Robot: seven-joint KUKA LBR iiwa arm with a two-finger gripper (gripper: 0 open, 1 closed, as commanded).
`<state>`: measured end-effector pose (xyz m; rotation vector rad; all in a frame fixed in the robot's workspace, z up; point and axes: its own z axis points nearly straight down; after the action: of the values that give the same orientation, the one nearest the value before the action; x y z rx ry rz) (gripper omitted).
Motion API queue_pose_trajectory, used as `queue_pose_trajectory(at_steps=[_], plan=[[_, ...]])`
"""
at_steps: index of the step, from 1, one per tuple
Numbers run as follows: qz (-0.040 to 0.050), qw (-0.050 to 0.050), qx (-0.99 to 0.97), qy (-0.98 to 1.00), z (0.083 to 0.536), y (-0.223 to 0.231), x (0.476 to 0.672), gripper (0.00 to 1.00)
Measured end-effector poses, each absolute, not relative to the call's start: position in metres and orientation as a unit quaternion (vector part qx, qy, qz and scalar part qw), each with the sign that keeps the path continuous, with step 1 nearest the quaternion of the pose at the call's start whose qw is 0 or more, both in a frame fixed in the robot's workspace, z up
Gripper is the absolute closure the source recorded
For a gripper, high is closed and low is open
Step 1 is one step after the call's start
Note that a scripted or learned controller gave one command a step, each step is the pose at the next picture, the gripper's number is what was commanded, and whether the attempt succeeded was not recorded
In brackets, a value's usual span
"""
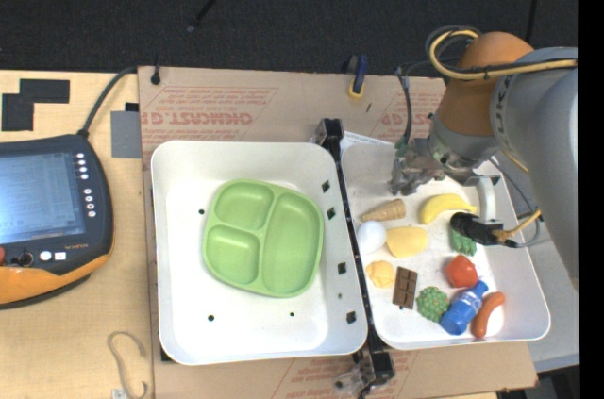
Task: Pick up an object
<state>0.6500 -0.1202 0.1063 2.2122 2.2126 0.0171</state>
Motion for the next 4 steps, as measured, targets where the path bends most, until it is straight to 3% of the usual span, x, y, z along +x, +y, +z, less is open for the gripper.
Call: queue_pose_trajectory(at_steps=[2, 4], plan=[[0.001, 0.002, 0.707, 0.707, 0.223, -0.121, 0.651, 1.0], [-0.001, -0.003, 0.706, 0.708, 0.24, -0.05, 0.568, 1.0]])
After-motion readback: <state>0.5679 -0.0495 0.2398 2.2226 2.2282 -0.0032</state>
